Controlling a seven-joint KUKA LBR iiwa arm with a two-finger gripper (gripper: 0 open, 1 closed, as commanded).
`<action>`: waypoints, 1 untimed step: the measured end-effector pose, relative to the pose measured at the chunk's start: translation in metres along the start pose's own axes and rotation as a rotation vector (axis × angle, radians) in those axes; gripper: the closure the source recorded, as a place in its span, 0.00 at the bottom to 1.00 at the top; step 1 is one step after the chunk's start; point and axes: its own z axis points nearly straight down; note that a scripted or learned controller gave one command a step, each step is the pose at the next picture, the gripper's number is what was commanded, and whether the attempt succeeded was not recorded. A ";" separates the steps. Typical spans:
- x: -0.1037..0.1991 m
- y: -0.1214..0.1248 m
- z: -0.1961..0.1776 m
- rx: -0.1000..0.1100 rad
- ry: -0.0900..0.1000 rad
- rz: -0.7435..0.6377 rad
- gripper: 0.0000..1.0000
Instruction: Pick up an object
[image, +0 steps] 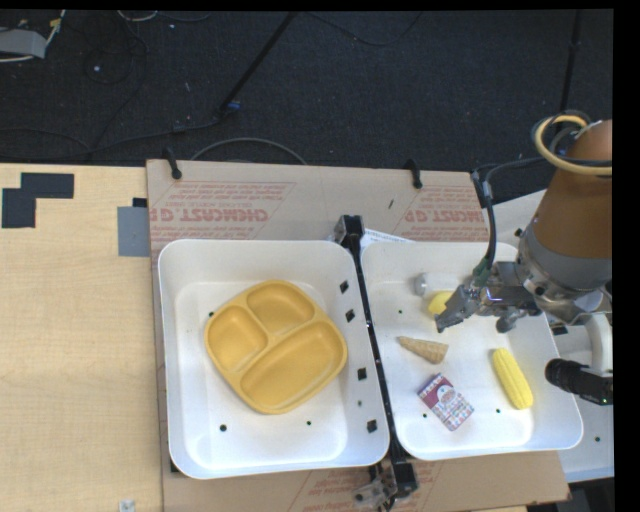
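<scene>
In the right bin (560, 430) lie a yellow corn cob (512, 378), a tan cone-shaped wedge (424, 348), a small red and white carton (446, 401) and a small yellow piece (439, 302) beside a grey bit (422, 285). My gripper (462, 306) hangs low over the bin's upper middle, just right of the small yellow piece. Nothing shows between its fingers. The arm with its orange band comes in from the right.
The left bin (190, 290) holds a yellow divided plate (276, 345). A black divider (362, 330) runs between the bins. Cardboard (290, 205) lies behind both bins, and a wooden bench top (70, 330) stretches to the left.
</scene>
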 end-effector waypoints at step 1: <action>0.000 0.002 -0.006 -0.011 -0.001 -0.002 0.00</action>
